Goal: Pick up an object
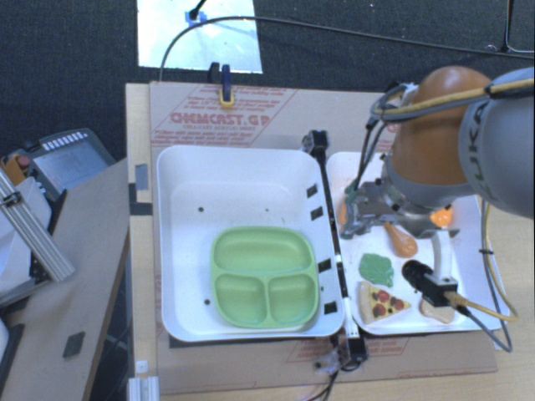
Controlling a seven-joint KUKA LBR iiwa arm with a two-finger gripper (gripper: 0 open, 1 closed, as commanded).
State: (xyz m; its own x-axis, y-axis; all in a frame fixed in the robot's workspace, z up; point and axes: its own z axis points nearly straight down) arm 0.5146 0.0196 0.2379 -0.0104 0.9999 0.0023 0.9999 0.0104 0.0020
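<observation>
Pizza slice [381, 302] hugs the right bin's [338, 167] front edge; gripper [359, 215] state unclear.

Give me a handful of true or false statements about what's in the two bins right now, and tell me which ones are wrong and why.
1. The green divided tray lies in the left bin. True.
2. The pizza slice sits in the left bin beside the tray. False: it lies in the right bin, near its front edge.
3. The green broccoli piece lies just behind the pizza slice. True.
4. The tray has a toy in each compartment. False: its three compartments hold nothing.
5. The arm hangs over the right bin. True.
6. The orange carrot-like piece lies outside both bins. False: it is in the right bin, beneath the arm.
</observation>
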